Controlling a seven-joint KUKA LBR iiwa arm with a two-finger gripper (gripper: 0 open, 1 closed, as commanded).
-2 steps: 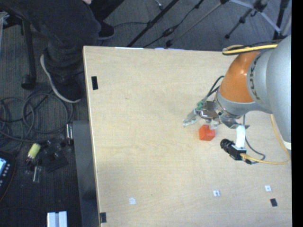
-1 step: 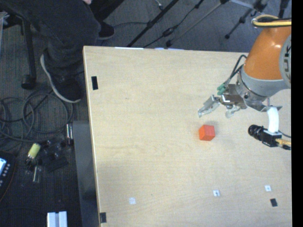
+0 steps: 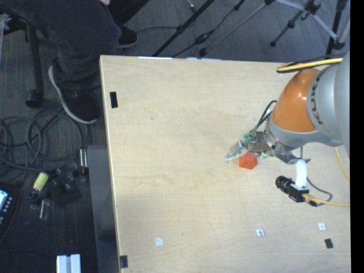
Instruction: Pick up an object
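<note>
A small orange-red block (image 3: 247, 161) lies on the pale wooden bench top (image 3: 170, 169), right of the middle. The gripper (image 3: 239, 152) reaches in from the right, low over the bench and directly beside the block's upper left edge. Its grey tip overlaps the block's top corner. Whether the block sits inside the gripper or just next to it cannot be made out. Behind it is the orange band (image 3: 296, 110) of the arm, above the wrist.
A black plug on a yellow cable (image 3: 293, 189) hangs below the wrist, close to the bench, right of the block. Small black markers (image 3: 113, 99) and white tags (image 3: 260, 232) dot the bench top. The bench's left edge runs near x 180–200, with floor cables and a person's shoes beyond.
</note>
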